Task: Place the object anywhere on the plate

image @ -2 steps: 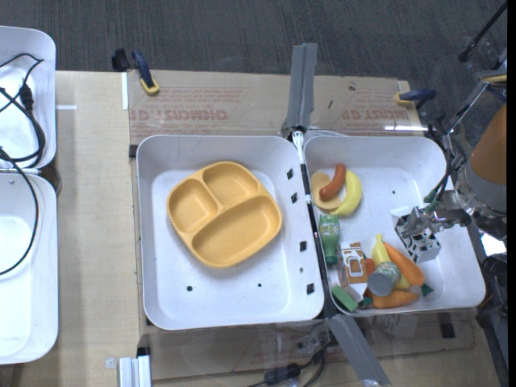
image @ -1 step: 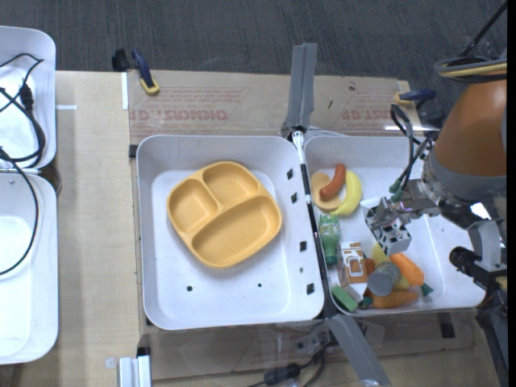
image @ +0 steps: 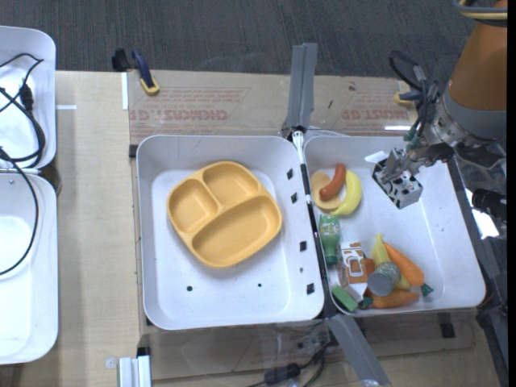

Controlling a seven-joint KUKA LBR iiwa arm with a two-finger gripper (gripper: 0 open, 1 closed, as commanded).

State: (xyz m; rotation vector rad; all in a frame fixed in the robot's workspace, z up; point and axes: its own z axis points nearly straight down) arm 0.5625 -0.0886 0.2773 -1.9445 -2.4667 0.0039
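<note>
A yellow three-compartment plate (image: 223, 214) lies in the left bin (image: 161, 285). The right bin (image: 447, 240) holds toy food: a red sausage (image: 332, 181) lying on a yellow banana (image: 350, 196) at its upper left, and a pile at the bottom with a green bottle (image: 330, 234), a small carton (image: 352, 263), a grey can (image: 382, 280) and carrots (image: 405, 266). My gripper (image: 398, 182) hangs over the upper middle of the right bin, to the right of the banana, with nothing visible between its fingers.
A grey divider bar (image: 301, 87) rises between the two bins. The orange-banded arm (image: 481, 55) fills the upper right corner. White containers with black cables (image: 20, 127) stand at the far left. Blue-and-yellow clamps (image: 143, 72) sit on the cardboard behind the bins.
</note>
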